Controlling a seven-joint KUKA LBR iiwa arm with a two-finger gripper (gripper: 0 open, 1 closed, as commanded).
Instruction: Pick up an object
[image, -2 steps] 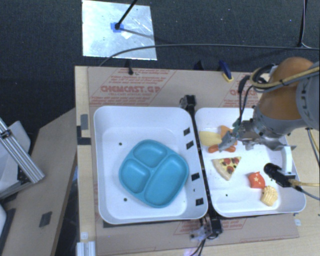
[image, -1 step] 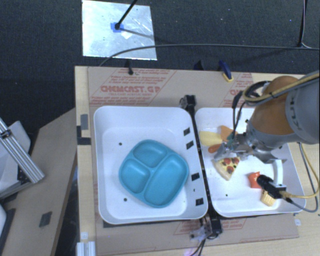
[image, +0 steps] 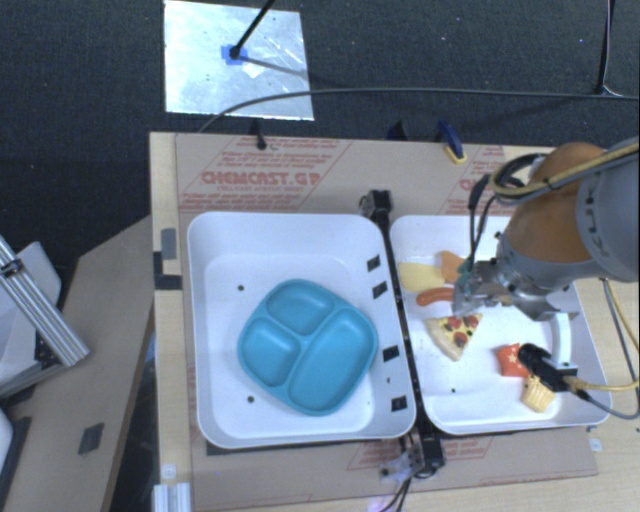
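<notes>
The right bin (image: 470, 410) holds several toy foods: a pizza slice (image: 452, 333), a red sausage (image: 432, 296), a yellow cheese wedge (image: 420, 272), a small orange piece (image: 452, 264), a red piece (image: 512, 360) and a pale yellow piece (image: 537, 393). My gripper (image: 472, 296) hangs low over the bin's middle, just above the pizza slice and right of the sausage. The arm's orange band (image: 550, 215) and grey wrist cover the bin's back right part.
The left bin (image: 215, 260) holds a blue divided plate (image: 307, 345). A black divider with clips (image: 392, 320) runs between the bins. Cables (image: 600, 385) trail over the right bin's right rim. A foil sheet (image: 235, 60) lies on the dark floor behind the bench.
</notes>
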